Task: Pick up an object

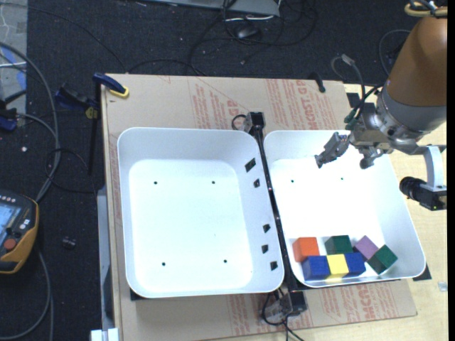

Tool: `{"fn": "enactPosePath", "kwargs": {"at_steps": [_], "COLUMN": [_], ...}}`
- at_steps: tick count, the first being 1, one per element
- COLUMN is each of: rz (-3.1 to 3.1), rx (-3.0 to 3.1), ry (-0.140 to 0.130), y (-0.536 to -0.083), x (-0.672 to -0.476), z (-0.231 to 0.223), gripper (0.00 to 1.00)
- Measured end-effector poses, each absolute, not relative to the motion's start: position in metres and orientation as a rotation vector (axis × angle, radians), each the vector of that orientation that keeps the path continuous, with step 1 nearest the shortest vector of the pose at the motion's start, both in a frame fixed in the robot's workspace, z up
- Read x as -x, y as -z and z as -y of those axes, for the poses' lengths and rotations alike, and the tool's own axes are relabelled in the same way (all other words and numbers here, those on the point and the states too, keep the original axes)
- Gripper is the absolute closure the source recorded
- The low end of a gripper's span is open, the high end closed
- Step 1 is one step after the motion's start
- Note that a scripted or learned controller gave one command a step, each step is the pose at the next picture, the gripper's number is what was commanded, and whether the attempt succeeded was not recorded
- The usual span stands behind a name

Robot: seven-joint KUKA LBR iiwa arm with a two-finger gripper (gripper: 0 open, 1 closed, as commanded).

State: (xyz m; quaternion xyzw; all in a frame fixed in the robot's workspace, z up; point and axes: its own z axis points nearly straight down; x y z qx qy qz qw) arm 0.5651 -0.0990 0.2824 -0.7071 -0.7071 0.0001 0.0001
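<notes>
Several small blocks lie bunched at the near edge of the right bin (398,197): an orange one (306,247), a blue one (316,266), a yellow one (337,265), a second blue one (354,263), a dark green one (338,244), a purple one (366,246) and a green one (382,258). My gripper (350,152) hangs over the far part of the right bin, well away from the blocks. Its two fingers stand spread apart with nothing between them.
The left bin (135,212) sits beside the right one, with a row of black clips (268,204) along the divide. Both rest on a brown board (213,101). Cables and a yellow-handled clamp (112,85) lie beyond the board's far left corner.
</notes>
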Motion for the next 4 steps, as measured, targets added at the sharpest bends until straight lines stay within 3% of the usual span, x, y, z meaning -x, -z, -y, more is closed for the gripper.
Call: {"fn": "enactPosePath", "kwargs": {"at_steps": [1, 2, 3, 4], "rz": [2.229, 2.225, 2.211, 2.226], "rx": [2.213, 2.215, 2.229, 2.214], "ry": [0.002, -0.003, -0.006, 0.001], "y": [-0.291, -0.231, -0.186, -0.188], "x": [-0.603, -0.618, -0.609, -0.603], "z": [0.019, -0.047, 0.06, -0.008], "gripper": [0.0, 0.0, 0.0, 0.0]}}
